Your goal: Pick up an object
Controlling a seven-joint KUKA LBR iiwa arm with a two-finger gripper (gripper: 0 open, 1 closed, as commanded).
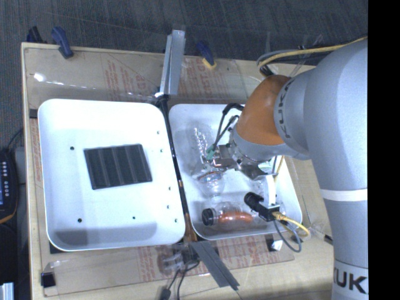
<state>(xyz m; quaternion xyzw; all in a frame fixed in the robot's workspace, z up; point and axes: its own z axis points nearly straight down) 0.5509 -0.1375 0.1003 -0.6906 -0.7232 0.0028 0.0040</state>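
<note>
Bench: tan board on dark carpet, 2 white bins side by side. Left bin point(56, 167): dark ribbed insert point(117, 165) near its middle. Right bin point(187, 124): clear plastic item point(211, 179) at centre, small orange-brown bottle w/ dark cap point(228, 217) along near wall. Arm point(312, 105) reaches in from right; gripper point(220, 161) sits low, just above or touching clear item. Pincer state: can't tell, wrist and cabling cover it.
Risk (judgement): clear item looks thin, slippery; may skid or crumple. Loose yellow cable point(294, 227) near bin rim could snag.
Hidden: contact point, clear item's outline, right part of bin floor under arm.
</note>
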